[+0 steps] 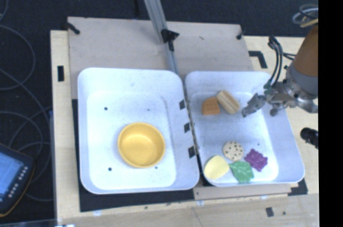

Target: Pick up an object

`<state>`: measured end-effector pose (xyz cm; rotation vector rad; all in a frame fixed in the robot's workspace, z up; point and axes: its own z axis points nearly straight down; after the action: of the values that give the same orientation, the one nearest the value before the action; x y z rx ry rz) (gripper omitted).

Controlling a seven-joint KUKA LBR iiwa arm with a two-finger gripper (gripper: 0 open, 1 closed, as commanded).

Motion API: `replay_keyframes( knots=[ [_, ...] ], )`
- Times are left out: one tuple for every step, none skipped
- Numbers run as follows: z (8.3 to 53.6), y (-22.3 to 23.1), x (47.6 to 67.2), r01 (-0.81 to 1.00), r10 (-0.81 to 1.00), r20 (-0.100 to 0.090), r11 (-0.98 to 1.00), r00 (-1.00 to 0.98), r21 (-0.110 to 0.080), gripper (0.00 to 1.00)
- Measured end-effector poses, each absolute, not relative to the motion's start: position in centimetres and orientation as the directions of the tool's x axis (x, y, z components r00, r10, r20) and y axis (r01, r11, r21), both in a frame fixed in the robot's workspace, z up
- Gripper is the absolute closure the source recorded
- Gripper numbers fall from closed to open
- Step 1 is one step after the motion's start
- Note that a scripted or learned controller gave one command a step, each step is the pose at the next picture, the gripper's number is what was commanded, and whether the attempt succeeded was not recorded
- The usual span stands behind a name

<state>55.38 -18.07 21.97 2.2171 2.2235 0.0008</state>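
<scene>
A: Where is the claw (251,109) right now?

B: Low over the right bin (278,167), near its upper right part, reaching in from the right. Its tip points toward the tan bread roll (229,101), close to it but apart. I cannot tell whether the claw is spread or closed; nothing sits in it.

A: So the roll is the likely target?

B: That is my guess. It lies in the upper part of the right bin, touching an orange-brown piece (211,107) on its left. Lower down sit a speckled cookie (232,150), a pale yellow piece (216,167), a green piece (241,171) and a purple piece (256,159), all crowded together.

A: How would the roll handle?

B: Probably light and stiff (it looks like toy food), smooth and rounded, so it may slip or roll away. I would take it across its narrow width, at the middle, keeping clear of its orange neighbour.

A: And the left bin (91,113)?

B: It holds a yellow bowl (141,144), well apart from the arm. Its rim would be harder to pinch.
</scene>
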Motion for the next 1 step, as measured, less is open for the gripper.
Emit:
replay_keyframes(
  knots=[
    [21.98, -18.07, 55.38, 1.000, 1.000, 0.000, 0.002, -0.002, 0.002, 0.00]
  ],
)
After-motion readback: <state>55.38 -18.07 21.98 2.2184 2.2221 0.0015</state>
